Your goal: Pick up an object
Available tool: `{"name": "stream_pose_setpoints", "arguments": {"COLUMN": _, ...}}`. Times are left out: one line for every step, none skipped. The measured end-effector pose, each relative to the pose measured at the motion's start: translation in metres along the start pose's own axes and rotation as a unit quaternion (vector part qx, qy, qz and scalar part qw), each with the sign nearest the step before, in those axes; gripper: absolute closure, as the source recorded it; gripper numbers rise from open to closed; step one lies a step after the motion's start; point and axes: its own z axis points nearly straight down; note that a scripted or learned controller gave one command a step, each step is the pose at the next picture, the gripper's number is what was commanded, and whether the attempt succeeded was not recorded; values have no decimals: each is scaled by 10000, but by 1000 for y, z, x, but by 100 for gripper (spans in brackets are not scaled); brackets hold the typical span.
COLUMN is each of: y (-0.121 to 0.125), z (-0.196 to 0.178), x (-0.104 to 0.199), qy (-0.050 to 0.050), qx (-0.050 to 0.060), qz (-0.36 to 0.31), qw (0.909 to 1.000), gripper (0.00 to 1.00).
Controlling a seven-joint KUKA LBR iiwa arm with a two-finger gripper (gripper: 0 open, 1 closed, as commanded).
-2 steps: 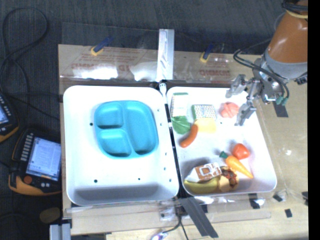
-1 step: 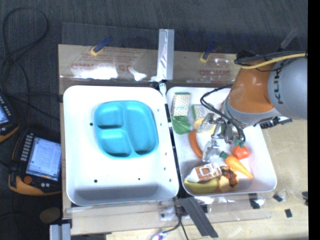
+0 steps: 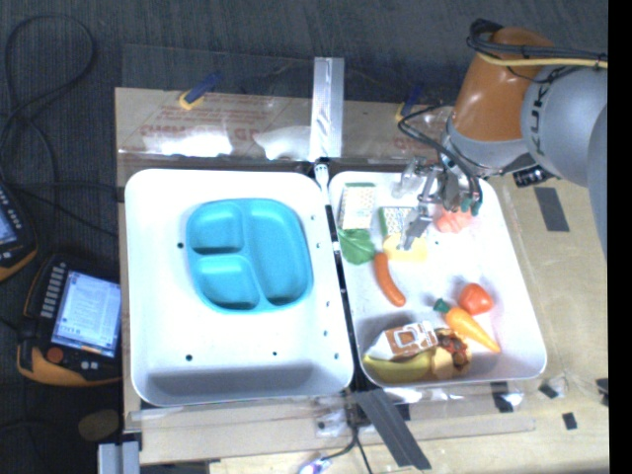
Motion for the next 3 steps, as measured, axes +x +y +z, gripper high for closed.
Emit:
{"name": "stream_pose_setpoints", "arguments": {"y": -7, "z": 39, "x": 15, "qy": -40, "qx": -11, "qz": 354, "qw": 9994, "gripper": 0}}
{"name": "stream_pose_setpoints", "arguments": {"y": 18, "z": 46, "x": 28, "qy": -166, "qx": -40, "qz": 2776, "qw": 9605, "gripper": 0}}
{"name": "stream_pose_setpoints", "arguments": {"y": 17, "z": 35, "x": 27, "qy": -201, "qx": -24, "qz": 2769, "qw": 9607, "gripper": 100}}
